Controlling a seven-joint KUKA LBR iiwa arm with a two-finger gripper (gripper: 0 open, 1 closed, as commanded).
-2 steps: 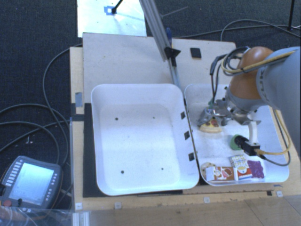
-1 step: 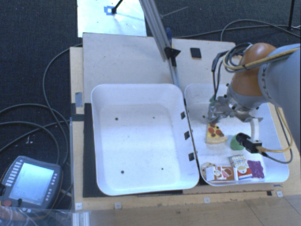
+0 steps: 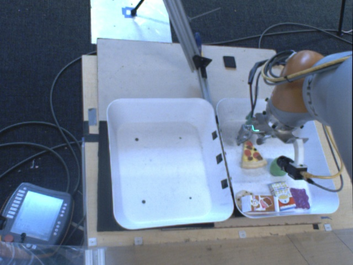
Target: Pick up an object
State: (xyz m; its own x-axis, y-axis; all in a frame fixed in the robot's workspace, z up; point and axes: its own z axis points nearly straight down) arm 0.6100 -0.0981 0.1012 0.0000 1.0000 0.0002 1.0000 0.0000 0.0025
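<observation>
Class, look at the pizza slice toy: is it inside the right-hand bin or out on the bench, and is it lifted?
Inside. The pizza slice lies flat on the right bin's floor, just below the pincer, not lifted.

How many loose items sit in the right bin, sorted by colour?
Yellow with red spots: 1, the pizza slice toy
Green: 1, a small round piece, partly hidden
Red and white: 1, a flat packet
White and multicoloured: 1, a small box
Purple: 1, a flat piece
Total: 5
</observation>
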